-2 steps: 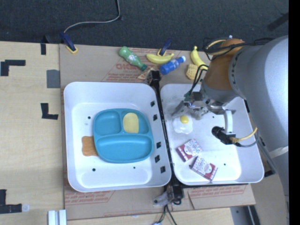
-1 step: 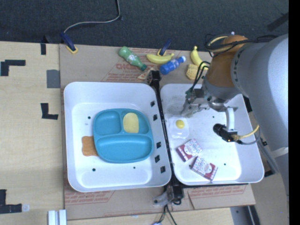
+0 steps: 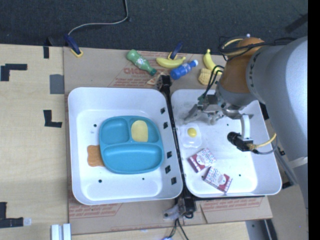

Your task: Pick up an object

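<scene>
On the bench, two shallow white bins sit side by side on a sheet of printed brown cardboard, which lies over a pale wooden top marked with dark tape pieces. Beyond the bench runs a dark carpeted floor with a thin cable curling across it.

The left bin (image 3: 80, 149) holds a blue divided plate (image 3: 131, 145). A pale yellow oval piece (image 3: 140, 131) lies in the plate's upper right compartment, and an orange-brown slice (image 3: 94, 155) pokes out from under the plate's left edge.

The right bin (image 3: 260, 181) bears a fried egg toy (image 3: 191, 132) near its left wall, with a clear, flat item just below it. Lower down lie two red and white packets (image 3: 202, 160), one just beside the other (image 3: 217, 179).

The grey arm (image 3: 285, 79), with its orange band (image 3: 240, 69), reaches in from the right. The gripper (image 3: 200, 111) hangs over the upper left part of the right bin, above and to the right of the egg; nothing can be seen between its fingers, and whether they are spread or pressed together cannot be told.

On the cardboard behind the bins lie a green bottle (image 3: 140, 62), a banana (image 3: 170, 61), a blue bottle (image 3: 182, 70), a second banana (image 3: 208, 60) and a yellow corn cob (image 3: 205, 76). A blue clamp (image 3: 74, 45) grips the cardboard's far left corner.
</scene>
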Robot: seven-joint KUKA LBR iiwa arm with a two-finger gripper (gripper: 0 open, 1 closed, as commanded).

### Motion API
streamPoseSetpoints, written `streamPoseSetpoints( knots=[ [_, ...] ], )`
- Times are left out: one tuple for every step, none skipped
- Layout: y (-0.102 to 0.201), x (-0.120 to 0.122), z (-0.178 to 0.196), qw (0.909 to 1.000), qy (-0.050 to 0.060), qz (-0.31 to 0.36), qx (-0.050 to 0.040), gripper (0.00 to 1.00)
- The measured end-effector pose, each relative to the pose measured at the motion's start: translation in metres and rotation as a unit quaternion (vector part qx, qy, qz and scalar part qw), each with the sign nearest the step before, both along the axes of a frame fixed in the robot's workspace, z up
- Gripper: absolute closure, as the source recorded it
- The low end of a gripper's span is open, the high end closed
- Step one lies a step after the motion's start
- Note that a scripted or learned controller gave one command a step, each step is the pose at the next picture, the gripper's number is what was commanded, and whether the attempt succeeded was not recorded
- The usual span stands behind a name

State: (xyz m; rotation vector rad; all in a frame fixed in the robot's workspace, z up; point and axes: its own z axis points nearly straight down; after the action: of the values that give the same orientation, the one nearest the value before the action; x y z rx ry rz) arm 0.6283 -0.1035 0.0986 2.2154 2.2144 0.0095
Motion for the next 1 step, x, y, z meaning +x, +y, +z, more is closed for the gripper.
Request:
streamPoseSetpoints(
  knots=[
    [0.0041,-0.0256,-0.0121,1.0,0.003,0.0,0.0,0.0]
  ],
)
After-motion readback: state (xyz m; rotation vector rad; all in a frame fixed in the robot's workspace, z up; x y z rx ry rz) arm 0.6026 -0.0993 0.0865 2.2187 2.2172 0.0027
